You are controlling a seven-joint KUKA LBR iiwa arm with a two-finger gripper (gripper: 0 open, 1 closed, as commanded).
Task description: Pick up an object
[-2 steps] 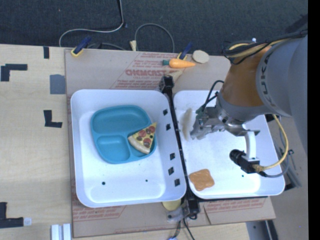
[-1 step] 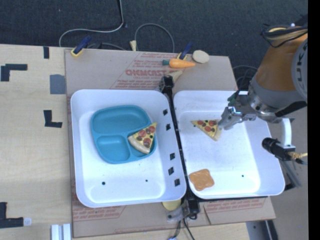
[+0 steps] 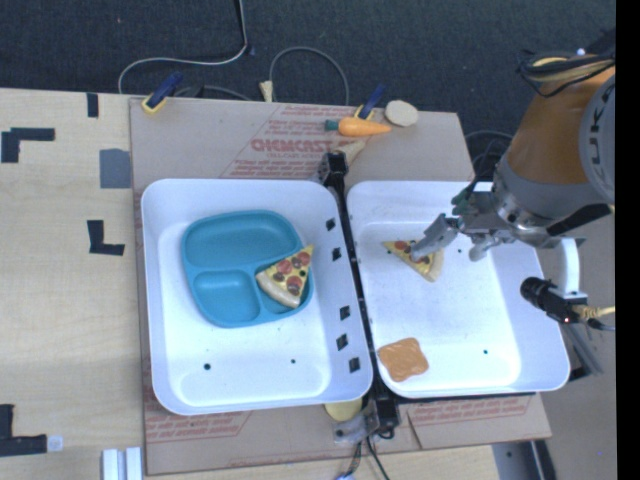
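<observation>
The gripper sits on the pizza slice, at the right bin's ten o'clock; I cannot tell its grip.

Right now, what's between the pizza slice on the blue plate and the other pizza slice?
In the camera view, the black clips joining the two bins lie between the pizza slice on the blue plate and the other slice, plus bare white bin floor.

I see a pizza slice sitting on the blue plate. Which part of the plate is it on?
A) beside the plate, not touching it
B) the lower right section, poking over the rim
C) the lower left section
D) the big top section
B: the pizza slice lies at the lower right of the blue plate, its crust overlapping the rim.
</observation>
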